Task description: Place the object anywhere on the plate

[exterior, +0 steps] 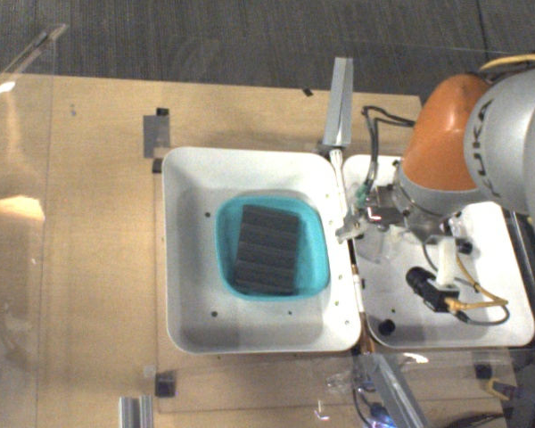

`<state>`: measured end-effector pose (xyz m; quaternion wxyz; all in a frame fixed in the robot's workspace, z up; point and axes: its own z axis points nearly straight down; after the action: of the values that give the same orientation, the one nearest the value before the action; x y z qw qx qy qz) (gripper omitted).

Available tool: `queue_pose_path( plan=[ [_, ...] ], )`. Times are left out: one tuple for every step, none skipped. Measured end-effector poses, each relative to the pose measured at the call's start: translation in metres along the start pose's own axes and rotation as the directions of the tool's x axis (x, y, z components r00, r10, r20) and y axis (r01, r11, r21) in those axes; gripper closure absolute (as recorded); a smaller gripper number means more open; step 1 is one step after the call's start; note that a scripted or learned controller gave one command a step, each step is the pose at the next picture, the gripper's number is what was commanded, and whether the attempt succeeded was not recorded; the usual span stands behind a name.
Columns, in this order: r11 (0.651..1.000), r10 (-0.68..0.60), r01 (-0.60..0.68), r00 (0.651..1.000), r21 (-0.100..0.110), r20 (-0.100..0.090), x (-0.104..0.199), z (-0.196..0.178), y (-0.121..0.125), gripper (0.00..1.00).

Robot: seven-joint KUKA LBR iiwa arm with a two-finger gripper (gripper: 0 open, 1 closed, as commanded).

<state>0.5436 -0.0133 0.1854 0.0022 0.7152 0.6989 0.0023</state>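
Gripper (374,212) sits low over the right shallow white bin (499,328), by the wall it shares w/ the left shallow white bin (187,266); can't tell its state, wrist hides it. Grey arm w/ orange band (446,136) looms above. Task obj, a dark grey ribbed rectangular block (267,250), lies flat on the turquoise rounded-square plate (316,257) in the left bin, well apart from gripper.

A dark grey ribbed block (267,250) lies flat on the turquoise square plate (316,239), its ridges running crosswise, slightly tilted. The plate sits at the centre of the left white bin, mid-frame.
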Motion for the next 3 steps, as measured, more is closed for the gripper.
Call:
queue_pose_path(
  plan=[
    [1.0,-0.001,0.001,1.0,0.0,0.0,-0.02,0.001,0.026,0.0],
    [0.996,0.084,-0.084,0.996,0.001,-0.001,0.061,0.0,0.022,0.0],
    [0.995,0.101,-0.101,0.995,0.0,0.0,0.014,-0.007,0.035,0.0]
  ],
)
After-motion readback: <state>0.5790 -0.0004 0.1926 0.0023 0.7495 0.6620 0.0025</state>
